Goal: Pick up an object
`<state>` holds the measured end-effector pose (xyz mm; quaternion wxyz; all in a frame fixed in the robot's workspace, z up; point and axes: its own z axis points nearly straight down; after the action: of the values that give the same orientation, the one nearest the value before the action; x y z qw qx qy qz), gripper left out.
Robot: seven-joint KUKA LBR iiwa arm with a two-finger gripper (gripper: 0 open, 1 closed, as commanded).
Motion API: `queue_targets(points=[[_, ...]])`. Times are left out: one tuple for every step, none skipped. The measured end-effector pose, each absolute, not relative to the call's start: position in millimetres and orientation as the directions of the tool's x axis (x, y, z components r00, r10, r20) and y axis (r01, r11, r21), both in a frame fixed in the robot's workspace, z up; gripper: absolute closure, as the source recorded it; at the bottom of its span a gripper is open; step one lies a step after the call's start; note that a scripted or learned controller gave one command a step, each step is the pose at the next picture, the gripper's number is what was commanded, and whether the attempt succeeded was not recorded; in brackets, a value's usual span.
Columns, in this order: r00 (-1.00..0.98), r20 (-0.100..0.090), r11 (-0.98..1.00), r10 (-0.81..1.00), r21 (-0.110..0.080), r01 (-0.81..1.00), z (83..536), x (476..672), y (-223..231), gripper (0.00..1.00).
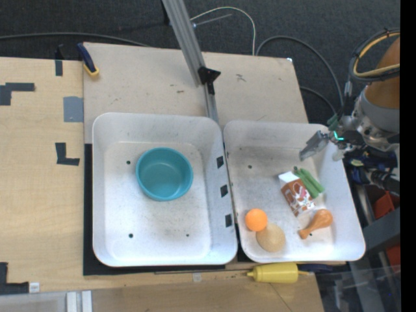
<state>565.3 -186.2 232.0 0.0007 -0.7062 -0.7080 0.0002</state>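
I'm hovering my gripper (pixel 316 144) above the right bin (pixel 260 135), grip state unclear; I'm favouring the isolated packet (pixel 298 195).

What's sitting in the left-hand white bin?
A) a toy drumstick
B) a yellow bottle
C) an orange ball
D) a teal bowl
D: the teal bowl sits alone in the left bin, while the orange ball and toy drumstick lie in the right bin.
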Motion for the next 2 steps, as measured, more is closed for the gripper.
queue_targets(points=[[-0.001,0.000,0.001,1.000,-0.006,1.000,185.3,557.4,-182.8,0.00],[-0.001,0.001,0.001,1.000,-0.007,1.000,136.8,547.8,-182.2,0.00]])
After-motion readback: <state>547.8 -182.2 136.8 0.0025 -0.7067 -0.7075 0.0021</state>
